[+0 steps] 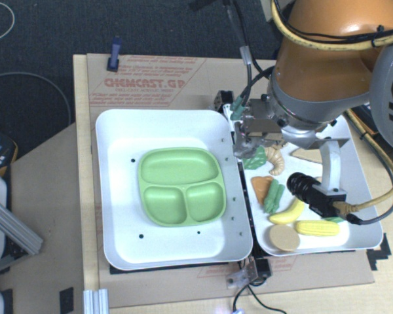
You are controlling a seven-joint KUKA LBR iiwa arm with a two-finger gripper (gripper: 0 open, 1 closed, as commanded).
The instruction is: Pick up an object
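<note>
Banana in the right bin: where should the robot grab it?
Probably across the middle of the banana, coming straight down from above. It lies flat and is narrow there, but a green piece and the corn crowd its ends.

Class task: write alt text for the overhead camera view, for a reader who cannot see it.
A grey and orange robot arm reaches down into the right white bin, over toy foods including a banana, corn cob, carrot and green pea pod. The left white bin holds a green three-compartment plate.
</note>
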